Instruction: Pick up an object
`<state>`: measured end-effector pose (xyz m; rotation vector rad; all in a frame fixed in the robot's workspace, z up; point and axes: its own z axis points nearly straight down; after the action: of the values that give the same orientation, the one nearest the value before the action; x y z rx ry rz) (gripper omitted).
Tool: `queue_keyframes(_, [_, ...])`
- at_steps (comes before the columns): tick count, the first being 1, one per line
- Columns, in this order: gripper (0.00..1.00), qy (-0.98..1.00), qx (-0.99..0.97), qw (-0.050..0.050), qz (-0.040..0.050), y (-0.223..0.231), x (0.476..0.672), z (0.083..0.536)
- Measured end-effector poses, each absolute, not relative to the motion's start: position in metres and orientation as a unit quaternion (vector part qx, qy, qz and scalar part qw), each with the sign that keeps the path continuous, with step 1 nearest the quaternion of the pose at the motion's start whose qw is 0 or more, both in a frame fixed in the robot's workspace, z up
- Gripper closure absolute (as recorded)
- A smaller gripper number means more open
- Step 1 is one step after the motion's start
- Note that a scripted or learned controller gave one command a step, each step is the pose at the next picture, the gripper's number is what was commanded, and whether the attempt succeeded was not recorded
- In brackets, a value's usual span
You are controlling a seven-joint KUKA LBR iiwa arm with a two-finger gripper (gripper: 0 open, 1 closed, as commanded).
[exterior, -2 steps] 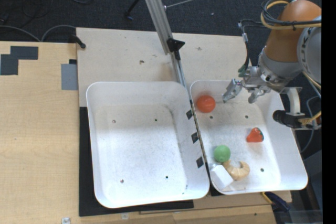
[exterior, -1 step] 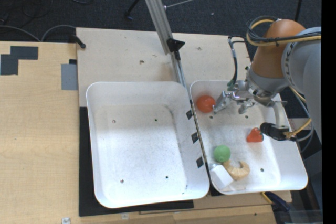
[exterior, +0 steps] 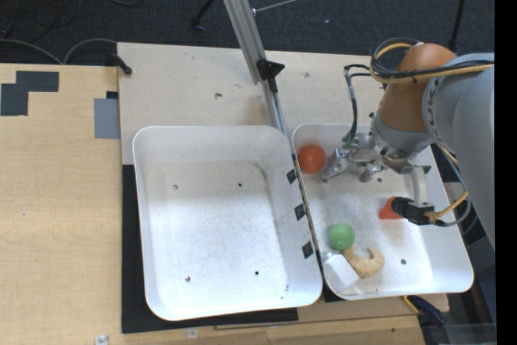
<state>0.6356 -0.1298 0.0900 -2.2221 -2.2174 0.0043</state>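
The right bin holds several objects. An orange-red ball lies at its far left, near the divider. A green ball sits lower down, with a tan, curled object and a white block just below it. A small red object lies at the right, partly behind a black cable. My gripper hangs low over the far part of this bin, just right of the orange-red ball. It is open, with one finger close to the ball and only bare bin floor between the fingers.
The left bin lies beside the right one, with a ridge carrying black clips between them. A slanted metal bar comes down to the bins' far junction. The grey arm covers the right bin's far right corner.
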Motion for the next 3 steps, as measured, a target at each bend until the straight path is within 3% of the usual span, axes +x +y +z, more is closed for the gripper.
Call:
queue_keyframes(1, [1.00, -0.705, -0.709, 0.001, 0.0010, -0.130, 0.636, 0.101])
queue_keyframes(3, [1.00, -0.707, -0.707, -0.001, -0.0009, -0.139, 0.636, 0.209])
